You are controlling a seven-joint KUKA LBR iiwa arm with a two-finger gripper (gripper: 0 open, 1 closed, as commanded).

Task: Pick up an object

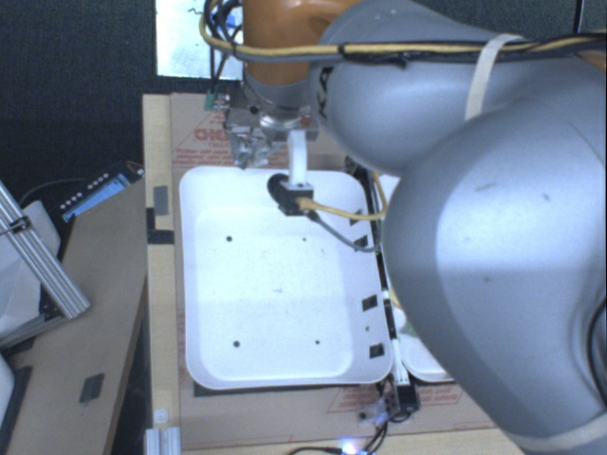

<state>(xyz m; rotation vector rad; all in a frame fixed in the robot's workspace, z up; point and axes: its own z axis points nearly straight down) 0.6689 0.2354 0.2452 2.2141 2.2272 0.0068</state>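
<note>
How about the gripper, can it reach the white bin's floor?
Probably yes. The gripper hangs just above the white bin at its far rim, with nothing I can see blocking its way down.

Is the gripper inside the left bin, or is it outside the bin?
Mostly outside: the gripper sits over the far rim of the left bin, by its far left corner.

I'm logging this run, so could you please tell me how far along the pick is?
Nothing looks picked yet. The gripper hangs over the far edge of the left bin, with no object visible between its fingers. Finding, grasping and lifting an object all remain.
</note>
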